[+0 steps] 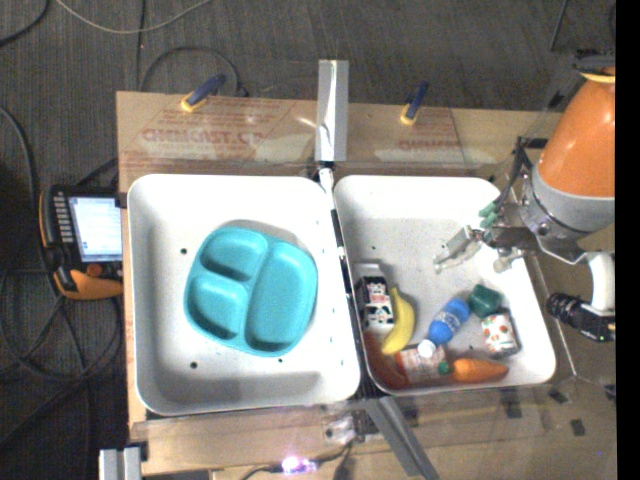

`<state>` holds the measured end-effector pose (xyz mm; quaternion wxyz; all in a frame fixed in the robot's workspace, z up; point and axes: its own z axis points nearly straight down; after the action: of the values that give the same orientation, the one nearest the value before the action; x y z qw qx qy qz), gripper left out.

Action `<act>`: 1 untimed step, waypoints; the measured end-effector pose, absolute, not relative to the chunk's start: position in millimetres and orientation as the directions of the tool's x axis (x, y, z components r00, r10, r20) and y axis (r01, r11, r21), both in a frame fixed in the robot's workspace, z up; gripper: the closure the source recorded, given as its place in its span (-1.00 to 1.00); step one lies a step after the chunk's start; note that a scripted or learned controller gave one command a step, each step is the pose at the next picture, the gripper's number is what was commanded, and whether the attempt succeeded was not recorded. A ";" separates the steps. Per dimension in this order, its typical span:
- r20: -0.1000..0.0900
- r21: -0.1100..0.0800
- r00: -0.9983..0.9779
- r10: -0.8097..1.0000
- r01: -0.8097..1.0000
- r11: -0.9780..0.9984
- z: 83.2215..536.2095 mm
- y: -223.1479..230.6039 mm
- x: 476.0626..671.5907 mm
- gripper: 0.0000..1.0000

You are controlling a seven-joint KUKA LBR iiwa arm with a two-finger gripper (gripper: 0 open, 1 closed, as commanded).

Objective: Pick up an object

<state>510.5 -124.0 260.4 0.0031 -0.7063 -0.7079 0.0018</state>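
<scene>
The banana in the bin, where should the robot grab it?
Probably across the middle of the banana, coming straight down from above. It lies flat and curved, its middle is the narrowest clear part, and a small carton crowds its left side, so the hand should avoid that.

SITE: you're in a robotics lab, not a home | FLOOR: grey carpet w/ loose cables (90,8) | WORKTOP (250,133): plywood board held by clamps (203,91), two white bins (150,298) side by side | GEAR: teach pendant (88,236) at your left, grey/orange industrial arm (580,158) at right
</scene>
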 end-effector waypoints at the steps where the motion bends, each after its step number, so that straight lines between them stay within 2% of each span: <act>1: 0.002 -0.007 -0.002 1.000 1.000 0.002 260.4 -124.0 510.5 -1.00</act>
<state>510.5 -124.0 260.4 0.0031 -0.7063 -0.7079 0.0018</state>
